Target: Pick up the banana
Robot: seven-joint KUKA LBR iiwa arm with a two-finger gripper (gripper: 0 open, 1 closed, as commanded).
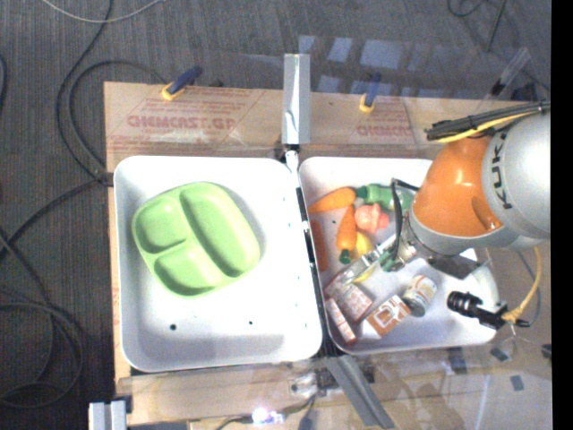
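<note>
banana (362, 241) beside the carrot (331, 200): light, smooth, curved; grip across its middle. gripper (380, 256) jaws' state cannot be told.

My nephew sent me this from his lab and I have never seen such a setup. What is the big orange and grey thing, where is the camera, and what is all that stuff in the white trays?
The big grey and orange shape is a robot arm, reaching in from the right. The single camera is fixed above the bench and looks down at a slant. On the bench sit two shallow white bins side by side. The left bin holds a green divided plate. The right bin holds a jumble of toy food and small packages: an orange carrot, something pink, a small yellow piece that may be the banana the arm is meant to pick up, and a small can. The gripper at the arm's end is down among these items, but I cannot tell whether it holds anything.
</note>
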